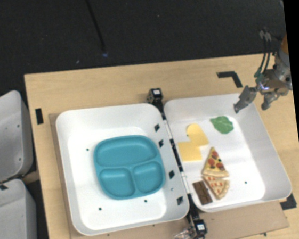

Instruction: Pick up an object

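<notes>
Green toy leaf (pixel 222 124) lay in the right bin (pixel 253 185), just above the yellow cheese pieces (pixel 193 142), near the gripper (pixel 255 99), open with nothing in it; best dropped straight down and squeezed gently.

No text, label, brand, number or sign could be read on the bins (pixel 67 152), the bench (pixel 102 84) or the items inside.
</notes>
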### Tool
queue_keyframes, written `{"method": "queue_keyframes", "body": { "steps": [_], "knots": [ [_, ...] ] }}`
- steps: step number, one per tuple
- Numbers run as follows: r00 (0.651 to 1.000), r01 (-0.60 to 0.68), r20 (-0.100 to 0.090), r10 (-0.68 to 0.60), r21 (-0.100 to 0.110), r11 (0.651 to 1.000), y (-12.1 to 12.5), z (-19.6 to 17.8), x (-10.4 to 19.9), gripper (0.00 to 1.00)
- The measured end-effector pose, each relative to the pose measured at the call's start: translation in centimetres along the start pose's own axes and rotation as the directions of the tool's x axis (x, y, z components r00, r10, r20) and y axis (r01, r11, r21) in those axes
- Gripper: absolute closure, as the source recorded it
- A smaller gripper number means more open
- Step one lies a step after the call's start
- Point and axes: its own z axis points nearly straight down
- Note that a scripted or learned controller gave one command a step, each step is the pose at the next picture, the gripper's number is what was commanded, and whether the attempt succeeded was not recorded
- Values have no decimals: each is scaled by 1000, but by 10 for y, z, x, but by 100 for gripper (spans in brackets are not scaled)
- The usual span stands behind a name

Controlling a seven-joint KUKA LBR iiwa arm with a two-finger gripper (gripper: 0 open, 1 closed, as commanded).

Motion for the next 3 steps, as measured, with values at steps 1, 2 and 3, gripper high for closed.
{"method": "queue_keyframes", "body": {
  "steps": [1, 2, 3],
  "knots": [
    [1000, 3, 2, -3, -13, 1000, 2, -8, 1, 0],
    [1000, 2, 3, -2, -9, 1000, 2, 34, 1, 0],
    [1000, -2, 4, 2, -9, 1000, 2, 76, -5, 0]
  ]
}}
